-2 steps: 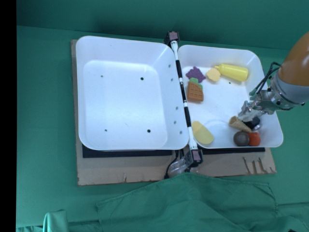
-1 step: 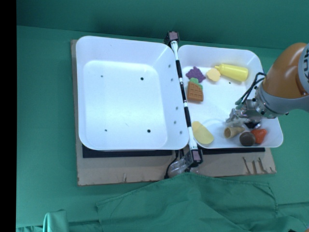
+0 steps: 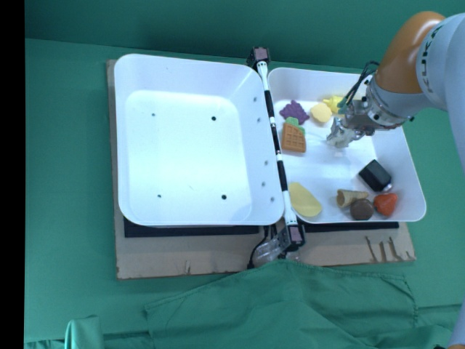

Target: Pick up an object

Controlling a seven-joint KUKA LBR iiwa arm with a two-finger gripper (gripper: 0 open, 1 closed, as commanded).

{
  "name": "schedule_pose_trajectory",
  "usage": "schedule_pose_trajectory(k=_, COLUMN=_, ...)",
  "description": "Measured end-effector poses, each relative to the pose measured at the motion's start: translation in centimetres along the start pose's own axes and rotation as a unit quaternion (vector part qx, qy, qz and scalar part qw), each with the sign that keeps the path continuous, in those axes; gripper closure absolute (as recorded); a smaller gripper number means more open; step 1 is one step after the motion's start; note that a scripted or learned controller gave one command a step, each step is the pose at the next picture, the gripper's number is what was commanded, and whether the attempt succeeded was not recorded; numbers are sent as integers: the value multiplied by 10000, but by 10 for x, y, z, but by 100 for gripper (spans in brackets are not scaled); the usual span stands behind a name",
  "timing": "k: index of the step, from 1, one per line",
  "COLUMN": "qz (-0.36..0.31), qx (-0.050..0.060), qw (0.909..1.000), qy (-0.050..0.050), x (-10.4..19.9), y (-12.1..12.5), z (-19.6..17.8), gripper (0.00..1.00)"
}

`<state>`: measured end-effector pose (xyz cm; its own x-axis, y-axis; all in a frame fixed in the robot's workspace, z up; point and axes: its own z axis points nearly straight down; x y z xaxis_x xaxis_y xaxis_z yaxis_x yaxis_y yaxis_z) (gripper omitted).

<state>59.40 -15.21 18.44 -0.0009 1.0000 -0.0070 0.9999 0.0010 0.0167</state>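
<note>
Objects for picking: small toy food pieces, all lying in the right bin [image 3: 404,167]. Positions are given from the end effector [image 3: 341,135].

- Yellow lump [image 3: 320,113]: just beside it, up-left. Nearest candidate.
- Smaller yellow piece [image 3: 334,103]: just above it, partly hidden by the wrist.
- Purple grapes [image 3: 294,110] and orange pineapple [image 3: 293,137]: to its left, near the bin divider.
- Black block [image 3: 374,175]: below-right, near.
- Cone [image 3: 352,196], brown ball [image 3: 361,209] and red piece [image 3: 386,204]: further below, clustered and touching.
- Yellow slab [image 3: 305,201]: below-left, well apart.

End effector: low over bare bin floor, with nothing seen in its grip. From where I stand I cannot tell whether it is spread or pressed together.

Hazards, as I judge them: it sits between pieces, not over one, so closing here would likely catch nothing. A sideways approach could nudge the yellow lump away. The lump's rounded shape may squirt out of a pinch.
</note>
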Motion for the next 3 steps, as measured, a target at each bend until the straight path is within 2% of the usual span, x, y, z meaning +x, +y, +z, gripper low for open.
schedule_pose_trajectory(k=1, qz=17, qx=7, qw=10000, qy=9, x=0, y=-3, z=0, gripper=0)
schedule_pose_trajectory(k=2, qz=54, qx=77, qw=10000, qy=16, x=-39, y=-49, z=-11, gripper=0)
schedule_pose_trajectory(k=3, qz=-7, qx=20, qw=10000, qy=20, x=1, y=5, z=-67, gripper=0)
